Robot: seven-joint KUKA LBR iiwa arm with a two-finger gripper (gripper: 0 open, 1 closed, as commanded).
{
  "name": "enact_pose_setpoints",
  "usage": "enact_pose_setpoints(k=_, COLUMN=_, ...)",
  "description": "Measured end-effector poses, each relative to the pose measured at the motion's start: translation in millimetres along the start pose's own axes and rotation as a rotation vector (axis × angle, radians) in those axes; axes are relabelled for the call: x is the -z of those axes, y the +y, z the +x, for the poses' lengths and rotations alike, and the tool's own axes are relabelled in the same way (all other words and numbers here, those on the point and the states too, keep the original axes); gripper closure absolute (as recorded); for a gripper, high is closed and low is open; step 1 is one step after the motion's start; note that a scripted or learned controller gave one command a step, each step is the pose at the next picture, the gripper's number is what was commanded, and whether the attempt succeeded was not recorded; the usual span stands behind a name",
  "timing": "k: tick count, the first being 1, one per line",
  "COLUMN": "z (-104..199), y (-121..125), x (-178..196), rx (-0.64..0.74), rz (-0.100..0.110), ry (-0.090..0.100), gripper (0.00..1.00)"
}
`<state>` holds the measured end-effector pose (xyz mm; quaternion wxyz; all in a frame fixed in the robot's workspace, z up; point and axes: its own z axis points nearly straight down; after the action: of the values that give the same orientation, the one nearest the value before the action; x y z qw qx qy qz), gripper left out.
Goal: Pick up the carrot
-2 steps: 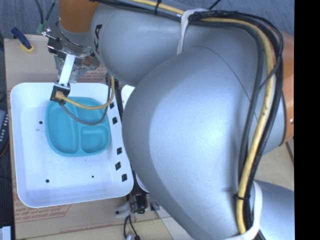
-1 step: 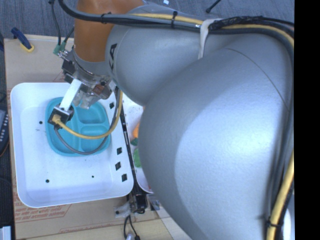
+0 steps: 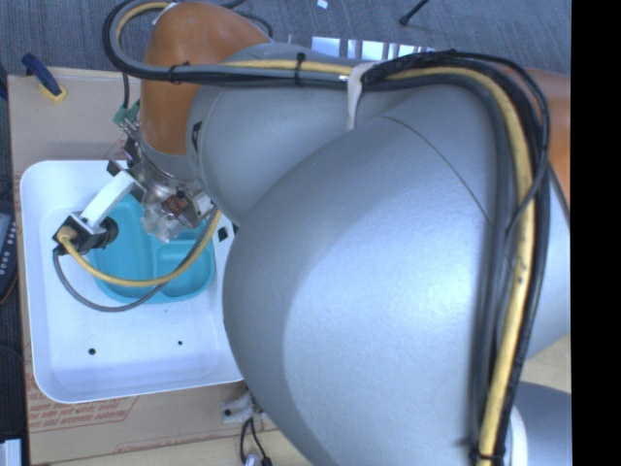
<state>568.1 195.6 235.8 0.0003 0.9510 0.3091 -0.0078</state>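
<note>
My gripper (image 3: 163,223) hangs low in the upper middle of the left white bin (image 3: 39,289), right over a teal plastic object (image 3: 184,270) that lies on the bin floor. The gripper's tip is small and partly lost against the teal object, so its state is unclear. The orange band (image 3: 189,56) sits just above the wrist. My big grey arm (image 3: 388,260) covers the whole right side of the view and hides whatever lies beneath it.
A yellow cable (image 3: 126,282) and a grey one loop from the wrist down over the teal object. The bin's lower floor (image 3: 126,348) is bare white. Brown cardboard (image 3: 78,411) lies under the bin, and a blue clip (image 3: 44,76) rests at the top left.
</note>
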Motion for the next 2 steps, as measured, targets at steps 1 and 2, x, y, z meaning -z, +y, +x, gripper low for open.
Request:
enact_pose_setpoints(k=1, z=-13.2, y=-37.4, x=32.9, rx=-0.199, rz=-0.001, ry=0.005, gripper=1.00)
enact_pose_setpoints(k=2, z=-17.0, y=-39.3, x=34.4, rx=-0.252, rz=-0.003, ry=0.005, gripper=1.00)
